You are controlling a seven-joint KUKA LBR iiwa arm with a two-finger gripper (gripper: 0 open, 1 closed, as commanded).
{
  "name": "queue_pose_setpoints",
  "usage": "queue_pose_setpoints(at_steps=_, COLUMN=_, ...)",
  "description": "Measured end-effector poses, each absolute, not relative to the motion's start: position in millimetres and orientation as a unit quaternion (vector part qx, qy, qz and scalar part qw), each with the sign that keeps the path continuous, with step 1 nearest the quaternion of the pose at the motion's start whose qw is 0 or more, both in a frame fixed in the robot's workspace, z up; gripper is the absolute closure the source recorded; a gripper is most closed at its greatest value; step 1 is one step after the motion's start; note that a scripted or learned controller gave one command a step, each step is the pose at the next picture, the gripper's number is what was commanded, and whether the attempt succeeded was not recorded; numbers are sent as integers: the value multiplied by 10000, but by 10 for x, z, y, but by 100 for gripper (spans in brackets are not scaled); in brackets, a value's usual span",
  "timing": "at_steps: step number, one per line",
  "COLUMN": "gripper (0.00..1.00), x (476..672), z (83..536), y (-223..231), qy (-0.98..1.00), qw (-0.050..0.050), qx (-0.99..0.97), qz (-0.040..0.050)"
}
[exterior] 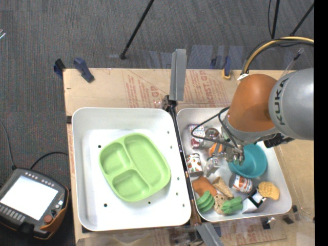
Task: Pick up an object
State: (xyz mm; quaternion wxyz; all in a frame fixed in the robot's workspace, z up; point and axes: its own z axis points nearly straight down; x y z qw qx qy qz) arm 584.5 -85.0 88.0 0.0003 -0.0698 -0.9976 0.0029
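Toys [225, 188] piled in the right bin [284, 181] look small and light, best pinched at 6 o'clock of the gripper [219, 152], whose grip I cannot tell

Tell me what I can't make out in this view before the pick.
- Gripper: finger state unclear against the clutter; the wrist covers the bin behind it.
- Teal bowl: partly under the arm.
- Small items at right bin's front: piled, too small to identify.
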Motion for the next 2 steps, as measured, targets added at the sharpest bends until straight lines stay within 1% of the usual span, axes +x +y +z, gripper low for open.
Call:
queue_pose_setpoints(at_steps=1, gripper=0, x=6090, z=878, y=-878, qy=-9961, qw=-7, qx=-888, qz=-1)
queue_pose_setpoints(at_steps=2, gripper=100, x=6101, z=985, y=-870, qy=-9962, qw=-17, qx=-872, qz=-5)
